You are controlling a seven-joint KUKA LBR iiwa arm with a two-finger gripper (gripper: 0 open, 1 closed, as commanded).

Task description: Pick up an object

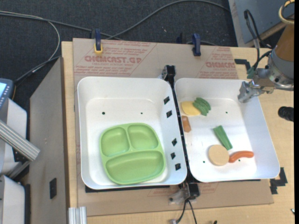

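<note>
Toy food in the right bin [261, 125] looks light and slick; I'd pinch the green bean [222, 137] across its width. Can't tell my jaws' state.

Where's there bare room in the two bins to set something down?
Left bin: the back strip behind the green tray. Right bin: the far-right side toward the gripper. Crowded: between the yellow piece and the round piece.
</note>
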